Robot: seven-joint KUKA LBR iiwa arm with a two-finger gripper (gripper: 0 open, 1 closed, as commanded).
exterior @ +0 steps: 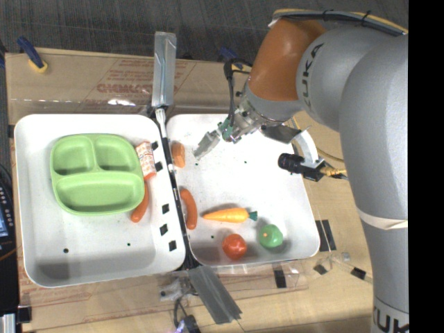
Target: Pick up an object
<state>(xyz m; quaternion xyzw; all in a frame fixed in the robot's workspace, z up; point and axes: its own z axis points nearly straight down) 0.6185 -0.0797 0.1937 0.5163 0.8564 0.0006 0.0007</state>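
Carrot [226, 215], toy, orange with a green stub at its right end, lies on its side in the near half of the right bin [295, 186]. Just near of it sit a red tomato [234, 245] and, to the right, a green round fruit [270, 236], possibly an apple; the two are close but apart. Left of the carrot, an orange sausage-like piece [188, 209] lies against the bin's left wall. Farther back along the same wall, a smaller orange piece [177, 154], kind unclear.

Gripper [206, 144] hangs over the far-left part of the right bin, pointing left and down toward that smaller orange piece, tip just beside it. Nothing shows between its fingers. Whether the fingers are apart or together I cannot tell; they read as one grey wedge from this angle. Grey arm with its orange band [284, 61] covers the far-right corner of the bin. A black fitting [300, 164] juts from the arm over the bin's right side.

Left bin [41, 255] holds a green divided tray [97, 173], three compartments. Against the tray's right edge: a small labelled packet [145, 158] in white and red, and near of it another orange sausage-like piece [141, 209]. A ridge with black marks [168, 210] separates the two bins. Cardboard [90, 75] lies under the far side of both.
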